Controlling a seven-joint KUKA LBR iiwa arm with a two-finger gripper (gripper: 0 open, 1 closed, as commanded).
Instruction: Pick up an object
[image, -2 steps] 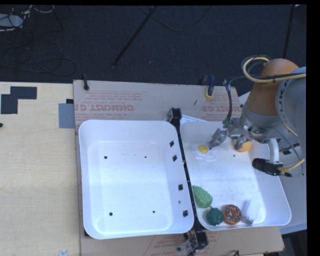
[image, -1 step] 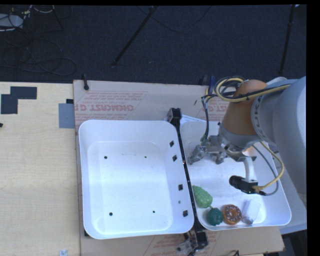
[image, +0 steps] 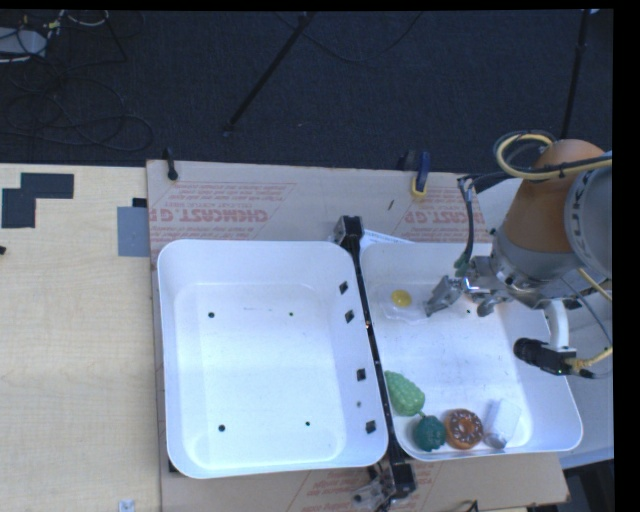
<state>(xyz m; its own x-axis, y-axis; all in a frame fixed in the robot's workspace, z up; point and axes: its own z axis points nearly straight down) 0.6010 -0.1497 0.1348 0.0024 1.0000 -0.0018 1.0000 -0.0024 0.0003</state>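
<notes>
Red upside-down lettering, too blurred to read surely, runs across the cardboard sheet (image: 250, 205) behind two smooth white bins. The end effector (image: 462, 296) hovers in the right bin (image: 545, 400), fingers spread, grasping nothing, near a small yellow piece (image: 401, 298). A bumpy green lump (image: 404, 392), a teal ball (image: 430, 433) and a brown doughnut (image: 463, 428) cluster at the bin's near edge.

The arm (image: 560, 215) at the right of the frame is grey with a rounded orange band, a yellow cable looped above it, black cables alongside, and a metallic end effector (image: 462, 296).
</notes>
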